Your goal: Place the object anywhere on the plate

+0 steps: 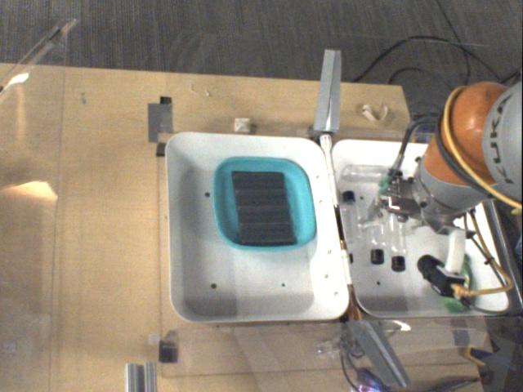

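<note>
Dark ribbed rectangular object (pixel 263 210) sits on teal square plate (pixel 304 211). Gripper (pixel 386 237) right of plate, over right white bin (pixel 359 305); finger state: can't tell.

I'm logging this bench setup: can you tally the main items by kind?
Shallow white bins: 2
Teal square plate: 1
Dark ribbed rectangular object on the plate: 1
Grey arm's two-finger gripper: 1
Total: 5

arm (pixel 478 149) bent low, hand (pixel 386 233) pointing down
</note>
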Available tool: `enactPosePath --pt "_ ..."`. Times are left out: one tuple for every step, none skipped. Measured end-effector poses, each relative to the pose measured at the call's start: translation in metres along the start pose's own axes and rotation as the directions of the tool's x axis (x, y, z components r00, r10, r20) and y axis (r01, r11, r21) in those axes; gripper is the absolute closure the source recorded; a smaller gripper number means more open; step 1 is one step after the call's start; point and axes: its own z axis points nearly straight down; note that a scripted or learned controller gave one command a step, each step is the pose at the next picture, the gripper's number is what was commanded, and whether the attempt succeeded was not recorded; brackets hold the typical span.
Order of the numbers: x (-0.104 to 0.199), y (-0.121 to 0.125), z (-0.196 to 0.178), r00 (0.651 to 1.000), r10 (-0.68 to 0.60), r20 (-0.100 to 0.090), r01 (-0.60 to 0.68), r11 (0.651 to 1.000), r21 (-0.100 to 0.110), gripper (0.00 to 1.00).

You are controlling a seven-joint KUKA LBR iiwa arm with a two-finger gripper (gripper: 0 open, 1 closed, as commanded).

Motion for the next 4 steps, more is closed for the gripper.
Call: enactPosePath --pt "0.0 0.0 0.0 1.0 0.001 0.0 -0.001 1.0 0.0 0.0" --pt "0.05 -0.044 -0.04 0.997 0.071 -0.001 -0.071 0.997 -0.003 0.0" --pt "-0.008 0.028 -0.017 0.993 -0.117 0.001 0.117 0.993 -0.001 0.0" --pt "-0.07 -0.001 -0.112 1.0 -0.031 0.001 0.031 1.0 -0.006 0.0"
